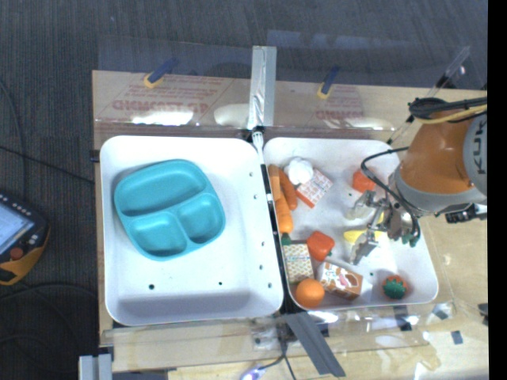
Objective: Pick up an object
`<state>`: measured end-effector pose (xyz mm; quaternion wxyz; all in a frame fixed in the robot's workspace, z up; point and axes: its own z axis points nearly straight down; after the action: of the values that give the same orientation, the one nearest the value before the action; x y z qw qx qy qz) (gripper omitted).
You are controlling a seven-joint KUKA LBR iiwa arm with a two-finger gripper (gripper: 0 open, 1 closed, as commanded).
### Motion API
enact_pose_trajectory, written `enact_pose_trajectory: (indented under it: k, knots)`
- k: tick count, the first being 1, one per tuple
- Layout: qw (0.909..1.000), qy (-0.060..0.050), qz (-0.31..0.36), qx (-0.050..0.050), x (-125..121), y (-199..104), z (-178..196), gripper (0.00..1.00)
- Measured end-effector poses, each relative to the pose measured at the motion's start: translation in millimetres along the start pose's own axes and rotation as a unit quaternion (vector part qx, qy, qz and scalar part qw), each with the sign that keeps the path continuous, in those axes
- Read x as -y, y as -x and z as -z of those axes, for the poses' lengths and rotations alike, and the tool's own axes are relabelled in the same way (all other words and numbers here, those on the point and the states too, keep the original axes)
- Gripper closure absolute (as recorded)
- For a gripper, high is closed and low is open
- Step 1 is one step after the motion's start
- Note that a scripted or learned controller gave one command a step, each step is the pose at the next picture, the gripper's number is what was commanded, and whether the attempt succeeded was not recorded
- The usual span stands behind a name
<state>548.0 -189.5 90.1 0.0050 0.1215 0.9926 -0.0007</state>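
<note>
— Where does the camera sit?
— Above the tabletop (111, 93), looking down at a slant, far enough back to take in both bins.
— How do they lie in frame?
— The left bin (127, 291) fills centre-left, the right bin (420, 287) centre-right; dark floor (238, 14) runs across the top.

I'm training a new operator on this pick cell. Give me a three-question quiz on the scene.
1. True or false: the blue divided tray lies in the left bin.
2. Which lies nearest the right bin's front right corner? A) orange ball B) green-and-red round toy C) carrot
3. Fill in: the gripper hangs over the ____ bin.

Key: 1 true; 2 B; 3 right.
</note>
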Motion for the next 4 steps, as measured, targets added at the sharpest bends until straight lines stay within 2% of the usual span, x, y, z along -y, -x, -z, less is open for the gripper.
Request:
enact_pose_trajectory:
  k: [1, 2, 3, 4]
  knots:
    - [0.9909, 0.0, 0.135, 0.001, 15, 77, -2, 0.0]
    - [0.9879, -0.001, 0.155, 0.001, -6, 68, -1, 0.0]
    - [0.9503, 0.0, 0.311, 0.001, 0, 76, -1, 0.0]
    - [0.8599, 0.002, 0.51, 0.001, -3, 121, -3, 0.0]
